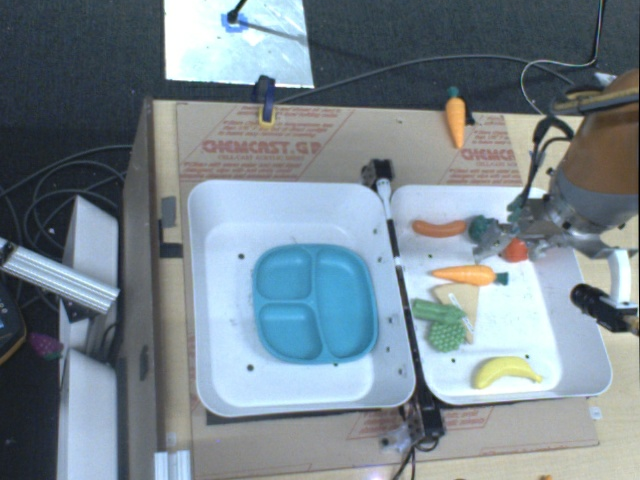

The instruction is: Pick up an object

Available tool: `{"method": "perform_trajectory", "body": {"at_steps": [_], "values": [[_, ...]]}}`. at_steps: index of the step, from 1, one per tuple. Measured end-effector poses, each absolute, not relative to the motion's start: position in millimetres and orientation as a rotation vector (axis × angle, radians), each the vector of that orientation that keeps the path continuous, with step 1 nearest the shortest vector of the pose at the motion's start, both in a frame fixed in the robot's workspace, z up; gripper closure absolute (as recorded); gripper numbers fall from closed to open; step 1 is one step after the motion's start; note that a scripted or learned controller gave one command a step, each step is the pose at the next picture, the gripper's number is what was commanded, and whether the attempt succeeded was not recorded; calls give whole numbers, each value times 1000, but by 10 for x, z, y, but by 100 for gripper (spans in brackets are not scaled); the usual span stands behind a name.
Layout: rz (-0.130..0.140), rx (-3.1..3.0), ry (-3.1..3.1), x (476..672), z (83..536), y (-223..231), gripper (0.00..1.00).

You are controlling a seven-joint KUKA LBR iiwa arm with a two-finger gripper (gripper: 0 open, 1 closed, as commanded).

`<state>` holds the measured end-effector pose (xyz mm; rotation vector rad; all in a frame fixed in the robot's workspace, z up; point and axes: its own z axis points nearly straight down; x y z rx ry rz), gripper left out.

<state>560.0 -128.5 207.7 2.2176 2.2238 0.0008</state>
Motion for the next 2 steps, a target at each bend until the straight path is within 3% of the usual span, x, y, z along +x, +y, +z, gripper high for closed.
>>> {"method": "perform_trajectory", "body": {"at_steps": [1,2], "values": [[0,2217,2224,6242,1277,-1698,0],[2,2215,2225,6691,848,-2027,0]]}}
